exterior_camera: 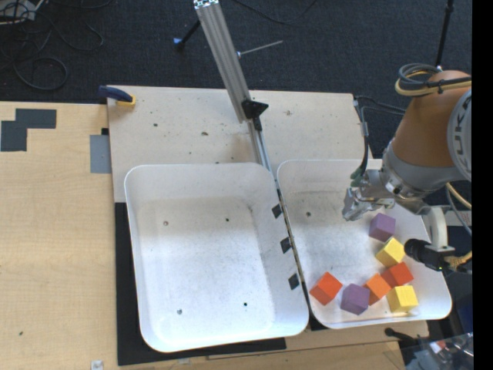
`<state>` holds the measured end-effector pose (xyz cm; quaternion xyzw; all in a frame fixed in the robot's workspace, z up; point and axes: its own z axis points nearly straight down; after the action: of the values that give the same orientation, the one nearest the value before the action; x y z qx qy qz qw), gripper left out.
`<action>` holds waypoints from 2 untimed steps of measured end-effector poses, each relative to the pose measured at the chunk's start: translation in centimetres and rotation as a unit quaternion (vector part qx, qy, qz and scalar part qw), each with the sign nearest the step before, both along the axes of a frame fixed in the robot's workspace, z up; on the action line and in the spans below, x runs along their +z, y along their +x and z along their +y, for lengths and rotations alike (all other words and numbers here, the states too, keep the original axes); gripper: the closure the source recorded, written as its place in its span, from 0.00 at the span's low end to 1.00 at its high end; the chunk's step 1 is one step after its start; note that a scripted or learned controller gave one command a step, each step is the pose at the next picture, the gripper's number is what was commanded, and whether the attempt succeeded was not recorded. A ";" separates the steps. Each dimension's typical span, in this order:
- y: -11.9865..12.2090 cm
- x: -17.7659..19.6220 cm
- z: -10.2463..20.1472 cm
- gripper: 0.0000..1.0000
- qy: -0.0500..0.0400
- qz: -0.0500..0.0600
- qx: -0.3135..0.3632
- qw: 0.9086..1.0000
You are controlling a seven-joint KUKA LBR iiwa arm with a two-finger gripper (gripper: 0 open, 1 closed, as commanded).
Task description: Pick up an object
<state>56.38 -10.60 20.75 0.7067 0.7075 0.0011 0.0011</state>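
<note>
Several small blocks lie in the right bin (323, 183), toward its near right corner: a purple block (382, 226), a yellow block (390, 250), a red block (400, 274), an orange block (377, 286), a second yellow block (402, 298), a second purple block (355, 298) and a red-orange block (326, 287). My gripper (356, 206) hangs over the right bin's middle, just left of the first purple block. Nothing shows between its fingers.
The left bin (154, 206) stands beside the right one, with black clips along the shared wall. A slanted aluminium bar (225, 52) rises behind the bins. A blue-and-yellow clamp (117, 95) sits at the bench's far left corner.
</note>
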 end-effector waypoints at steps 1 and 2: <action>0.1 4.5 -0.1 1.00 0.000 0.000 0.000 1.000; 0.2 4.9 5.2 1.00 0.000 0.002 0.001 1.000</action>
<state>56.60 -5.43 25.63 0.7059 0.7083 -0.0004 -0.0008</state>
